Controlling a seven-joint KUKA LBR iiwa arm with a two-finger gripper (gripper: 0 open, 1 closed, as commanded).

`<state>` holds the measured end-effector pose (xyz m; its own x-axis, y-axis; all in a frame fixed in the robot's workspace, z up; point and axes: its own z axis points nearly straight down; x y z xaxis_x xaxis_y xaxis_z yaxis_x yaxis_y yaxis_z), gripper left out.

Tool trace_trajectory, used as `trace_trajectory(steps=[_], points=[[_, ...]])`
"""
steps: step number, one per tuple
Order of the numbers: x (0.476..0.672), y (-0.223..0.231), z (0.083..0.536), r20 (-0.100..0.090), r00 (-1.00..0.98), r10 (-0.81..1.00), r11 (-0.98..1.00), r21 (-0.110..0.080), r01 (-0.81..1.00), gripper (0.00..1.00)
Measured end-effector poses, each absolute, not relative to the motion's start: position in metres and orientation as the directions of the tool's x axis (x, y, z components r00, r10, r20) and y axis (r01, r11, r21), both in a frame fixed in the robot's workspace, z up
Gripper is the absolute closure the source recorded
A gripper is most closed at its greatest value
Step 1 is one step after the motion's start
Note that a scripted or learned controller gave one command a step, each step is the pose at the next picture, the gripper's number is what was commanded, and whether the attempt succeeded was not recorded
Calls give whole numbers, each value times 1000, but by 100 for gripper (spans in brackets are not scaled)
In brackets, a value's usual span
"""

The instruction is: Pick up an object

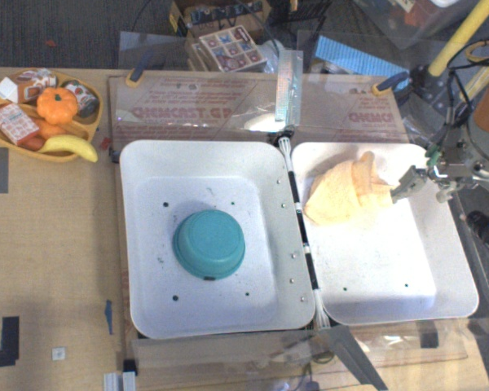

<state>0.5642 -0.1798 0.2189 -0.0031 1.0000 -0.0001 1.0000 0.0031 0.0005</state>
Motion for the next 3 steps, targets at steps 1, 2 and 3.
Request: trace_trajectory(steps=[1,2,3], points=[[633,-150,212,-3,-235,972,235,4,972,0],[644,-176,92,-6,-167,986,167,14,986,0],[644,-145,93,-8,-384,923,384,12,923,0]])
